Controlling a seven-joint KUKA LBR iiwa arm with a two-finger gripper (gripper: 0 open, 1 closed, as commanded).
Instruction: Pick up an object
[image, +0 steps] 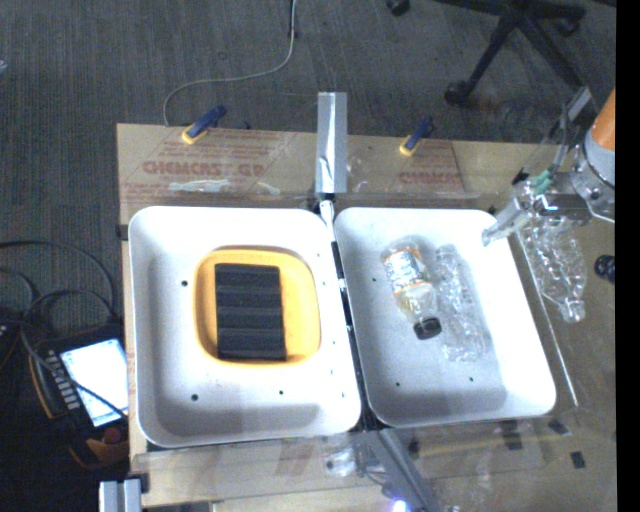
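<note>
Right white bin (520, 390), clear bottle (450, 290) inside, claw (515, 215) just beside

Two bins stand side by side on the bench (150, 160). In the left bin (160, 400) a tray (258, 306) lies at the centre. In the right bin (500, 385) two bottles (440, 295) lie near the middle, nearer the far edge.

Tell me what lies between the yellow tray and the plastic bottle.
In the camera view, the bins' adjoining rims separate the yellow tray from the plastic bottle.
</note>
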